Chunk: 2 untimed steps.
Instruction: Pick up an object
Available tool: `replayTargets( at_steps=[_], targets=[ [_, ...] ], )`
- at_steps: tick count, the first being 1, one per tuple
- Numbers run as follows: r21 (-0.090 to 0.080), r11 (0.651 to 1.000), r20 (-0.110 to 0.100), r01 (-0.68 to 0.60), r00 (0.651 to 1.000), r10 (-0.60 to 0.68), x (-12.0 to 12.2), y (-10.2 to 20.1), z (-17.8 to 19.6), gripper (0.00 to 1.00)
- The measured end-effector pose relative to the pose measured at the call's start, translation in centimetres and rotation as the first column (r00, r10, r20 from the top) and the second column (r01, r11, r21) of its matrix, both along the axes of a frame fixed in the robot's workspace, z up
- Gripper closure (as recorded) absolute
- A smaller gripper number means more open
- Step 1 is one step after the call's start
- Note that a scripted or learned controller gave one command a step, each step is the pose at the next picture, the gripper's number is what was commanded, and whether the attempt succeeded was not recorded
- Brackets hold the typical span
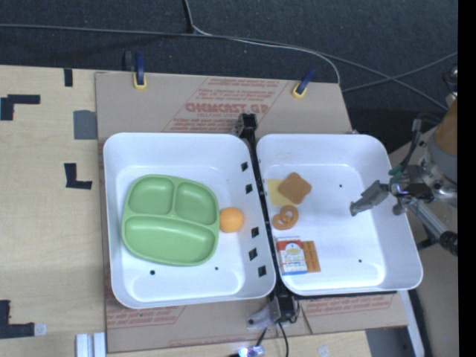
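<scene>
- I am hanging my gripper (370, 198) over the right side of the right bin (372, 274), near its right wall — the approach step, by my reading, with nothing picked yet.
- My gripper is carrying nothing that I can see; at this slant and size I cannot tell how it is set.
- The candidates in this bin are lying well to my left, near the divider: a brown toast-shaped piece (295, 187) resting partly on a pale yellow slice (274, 192), a small pretzel-like ring (285, 217) just below them, and a small printed packet (297, 256) nearer the front.
- In the left bin (171, 292) a green 3-compartment plate (170, 220) is sitting with a small orange ball (231, 219) just beside its right edge.
- The next move is calling for a sweep left across the bin, centring over 1 item and descending — the flat packet is probably looking hardest to grip, the toast piece easiest.
- Writing: the cardboard sheet (223, 103) under the bins is showing red print that seems to read "CHEMCAST"; the packet's label is too small to read.
</scene>
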<state>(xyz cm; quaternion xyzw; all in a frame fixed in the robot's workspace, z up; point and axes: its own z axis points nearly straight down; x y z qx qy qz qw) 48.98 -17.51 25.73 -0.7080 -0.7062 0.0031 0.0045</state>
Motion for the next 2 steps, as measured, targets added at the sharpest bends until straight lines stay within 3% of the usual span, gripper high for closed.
replayTargets(
  at_steps=[1,2],
  targets=[
    [-0.002,1.000,0.009,-0.003,1.000,0.004,0.1,0.1,0.5,0.00],
    [-0.001,1.000,0.005,-0.004,1.000,0.004,0.3,0.8,-4.1,0.00]
  ],
)
